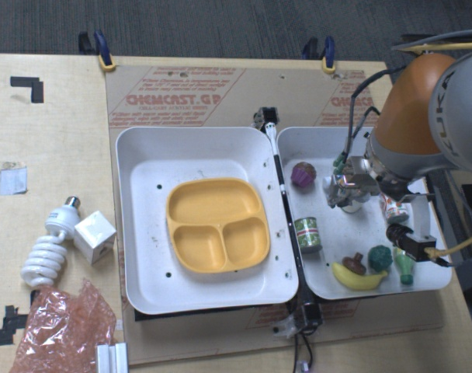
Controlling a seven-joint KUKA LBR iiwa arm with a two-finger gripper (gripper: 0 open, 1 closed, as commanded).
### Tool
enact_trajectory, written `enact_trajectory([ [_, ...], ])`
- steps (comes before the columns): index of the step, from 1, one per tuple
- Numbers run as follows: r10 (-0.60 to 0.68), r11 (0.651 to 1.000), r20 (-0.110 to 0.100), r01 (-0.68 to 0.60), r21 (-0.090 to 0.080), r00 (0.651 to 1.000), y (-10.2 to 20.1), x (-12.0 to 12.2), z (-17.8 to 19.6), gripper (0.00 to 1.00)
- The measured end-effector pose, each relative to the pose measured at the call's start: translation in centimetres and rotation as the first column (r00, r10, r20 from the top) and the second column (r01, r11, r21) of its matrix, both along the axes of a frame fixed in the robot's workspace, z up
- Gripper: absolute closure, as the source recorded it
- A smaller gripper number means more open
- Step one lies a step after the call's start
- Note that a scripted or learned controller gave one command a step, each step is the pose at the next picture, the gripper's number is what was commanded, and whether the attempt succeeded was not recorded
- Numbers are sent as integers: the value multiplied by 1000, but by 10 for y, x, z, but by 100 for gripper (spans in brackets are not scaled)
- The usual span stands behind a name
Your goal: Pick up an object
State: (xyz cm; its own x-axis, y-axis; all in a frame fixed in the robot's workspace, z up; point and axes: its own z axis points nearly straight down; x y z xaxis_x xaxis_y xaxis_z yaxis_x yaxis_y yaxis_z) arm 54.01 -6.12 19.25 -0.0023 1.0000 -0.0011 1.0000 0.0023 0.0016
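Note:
The right bin [314, 144] holds a purple ball [303, 175], a small green can [307, 234], a yellow banana [359, 277], a dark brown piece [355, 264], a teal ball [380, 257], a green bottle-like piece [405, 267] and a red-and-white item [394, 207]. My gripper [346, 194] hangs over the middle of this bin, to the right of the purple ball and above the can. The arm's wrist covers its fingers from above. I see nothing held.
The left bin [143, 208] holds a yellow divided tray [218, 225]. On the bench to the left lie a spiral light bulb [50, 249], a white cube [95, 236] and a crumpled pink bag [61, 334]. Blue clamps [327, 51] grip the board's far edge.

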Motion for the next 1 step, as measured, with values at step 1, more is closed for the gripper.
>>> enact_trajectory([
  [1, 0, 1000, 0, 0, 0, 1000, 0, 0, 0, 0],
])
